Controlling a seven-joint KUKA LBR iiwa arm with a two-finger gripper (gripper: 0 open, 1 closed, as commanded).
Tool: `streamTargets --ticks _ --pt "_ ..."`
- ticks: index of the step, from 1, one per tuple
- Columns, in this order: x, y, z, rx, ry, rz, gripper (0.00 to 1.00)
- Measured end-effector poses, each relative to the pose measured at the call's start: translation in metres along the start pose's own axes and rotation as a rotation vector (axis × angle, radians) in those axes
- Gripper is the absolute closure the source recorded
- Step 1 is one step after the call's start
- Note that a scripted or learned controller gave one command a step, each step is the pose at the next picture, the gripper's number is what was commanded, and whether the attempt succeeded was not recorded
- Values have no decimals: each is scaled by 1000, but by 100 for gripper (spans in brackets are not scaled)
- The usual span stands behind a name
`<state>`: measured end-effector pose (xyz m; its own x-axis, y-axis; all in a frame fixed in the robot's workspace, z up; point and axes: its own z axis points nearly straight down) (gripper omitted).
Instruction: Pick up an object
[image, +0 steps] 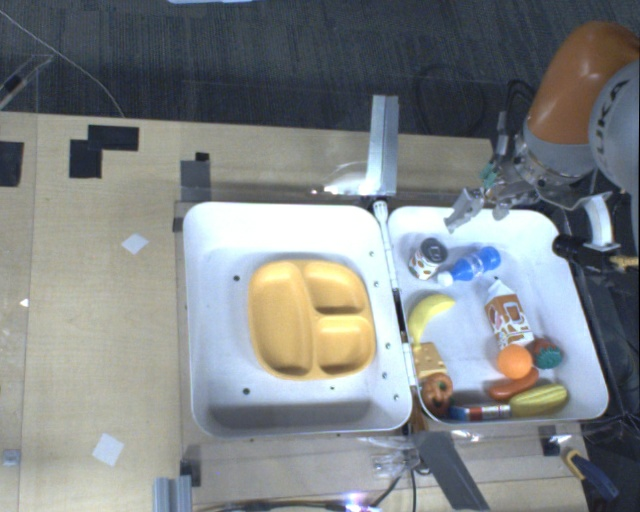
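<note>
Nearest edge of right bin (590, 400): clutter packed along the front wall. Yellow-green squash-like toy (538, 399) lying flat, a red-and-blue marker-type item (478, 411) beside it, a small brown box (428, 360) w/ an orange-faced toy (436, 385) touching it by the divider. Likely slid there because of the bin's sloped sides; tight packing makes a clean grasp harder here.

A bit further in: orange ball-like fruit (516, 361) touching a dark red-green berry toy (546, 353). White bottle w/ orange label (506, 314) lying on its side, angled. Toy banana (429, 311) just beside the divider, w/ some free floor around it, so probably the easiest pick.

Further back: blue bottle (473, 264) on its side, touching a small white cup w/ dark top (428, 257).

Left bin (215, 300): yellow divided tray (309, 317) sitting flat mid-bin, 3 compartments, nothing in them; prob. a drop spot.

Far end: gripper (470, 207) above the back-left corner of right bin, near the rear rim, fingers apart and released, nothing between them. Reaches in from the right under the orange-banded wrist (580, 85). Apart from every object; closest are cup and blue bottle, just in front of it. Nothing picked yet; judged still at approach stage, descent + closing on a target still to do.
</note>
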<state>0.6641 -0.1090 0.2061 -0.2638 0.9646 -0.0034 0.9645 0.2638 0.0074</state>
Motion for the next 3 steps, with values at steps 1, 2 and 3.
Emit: streamTargets --ticks 1,2,3 --pt "3 -11 69 -34 -9 173 0" --pt "-11 -2 77 -41 -12 150 0" --pt "-13 -4 80 -47 -12 233 0"
